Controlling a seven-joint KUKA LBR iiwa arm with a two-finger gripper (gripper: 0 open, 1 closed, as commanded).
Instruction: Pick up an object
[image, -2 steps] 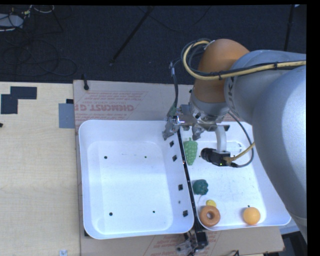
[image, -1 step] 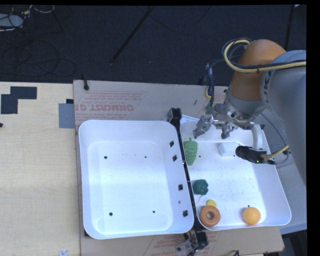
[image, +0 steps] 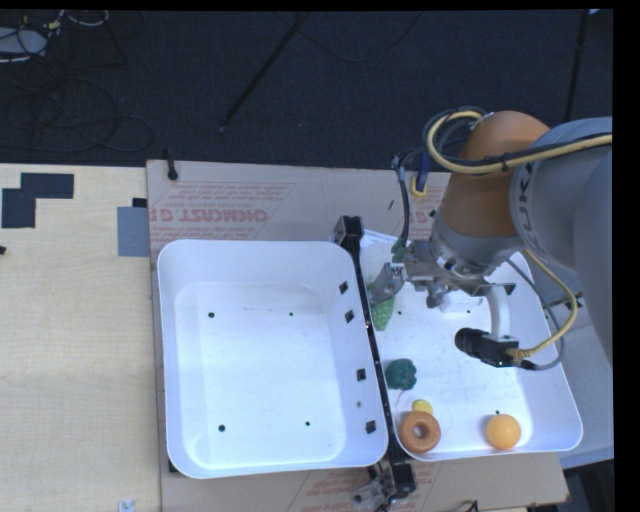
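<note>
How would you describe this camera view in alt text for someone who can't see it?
A grey and orange robot arm reaches from the right into the right white bin, its gripper by a green object near the divider. That bin also holds a dark green lump, a doughnut and an orange ball.

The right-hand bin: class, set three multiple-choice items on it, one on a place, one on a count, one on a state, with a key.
1. Where in the right bin does the doughnut lie?
A. near front left corner
B. far right corner
C. under the arm's wrist

2. How many orange balls lie in that bin?
A. one
B. three
C. five

3. How does the dark green broccoli-like piece stand to the claw?
A. clamped in it
B. loose on the floor, apart from it
C. hanging from it

Key: 1 A, it sits by the divider at the near edge. 2 A, a single orange ball shows near the front. 3 B, it lies well nearer the front than the claw, which is beside a light green item.
</note>
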